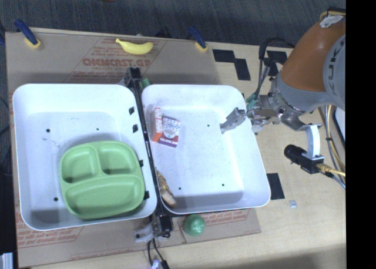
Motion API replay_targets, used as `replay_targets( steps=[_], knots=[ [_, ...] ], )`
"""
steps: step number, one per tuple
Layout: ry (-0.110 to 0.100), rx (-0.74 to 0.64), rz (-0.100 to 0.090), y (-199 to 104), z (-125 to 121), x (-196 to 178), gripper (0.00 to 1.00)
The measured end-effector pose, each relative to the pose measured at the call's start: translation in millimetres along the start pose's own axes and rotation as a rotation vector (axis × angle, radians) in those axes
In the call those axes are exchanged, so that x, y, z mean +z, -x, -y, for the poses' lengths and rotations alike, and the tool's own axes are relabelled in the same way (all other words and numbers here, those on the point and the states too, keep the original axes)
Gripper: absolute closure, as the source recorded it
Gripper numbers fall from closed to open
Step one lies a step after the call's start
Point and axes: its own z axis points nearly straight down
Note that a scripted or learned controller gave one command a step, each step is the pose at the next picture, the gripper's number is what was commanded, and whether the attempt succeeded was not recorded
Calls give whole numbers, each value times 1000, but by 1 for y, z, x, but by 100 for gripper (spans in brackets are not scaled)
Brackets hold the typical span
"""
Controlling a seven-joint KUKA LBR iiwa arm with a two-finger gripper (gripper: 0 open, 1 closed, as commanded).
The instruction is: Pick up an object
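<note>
A light wooden surface [294, 227] is sitting against dark carpet, bearing a cardboard sheet with two shallow white bins side by side. In the right bin [235, 194] a small red-and-white packet [166, 130] is lying flat near the upper left corner, just beside the wall shared with the left bin [29, 144]; it looks the likeliest thing to pick. A tan, lumpy object [164, 191] is resting in that bin's lower left corner. Across the divider, a green divided plate [103, 178] is filling the left bin's lower right part. Beyond the bins, a yellow banana [135, 45] is lying on the cardboard's far edge, and a green ball [194, 224] is sitting on its near edge.

The hand [232, 119] is hanging by the right bin's right rim, well apart from the packet and gripping nothing; whether it is apart or together I cannot tell. The step looks like the approach: the next move is calling for travel across toward the bin's upper left corner, then a descent squarely over the packet, clear of the wall.
</note>
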Motion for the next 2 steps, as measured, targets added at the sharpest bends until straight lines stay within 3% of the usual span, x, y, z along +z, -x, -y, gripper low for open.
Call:
replay_targets(
  steps=[1,2],
  knots=[
    [1,1,0,18,65,-18,0],
    [-3,-3,-1,17,12,105,0]
  ],
)
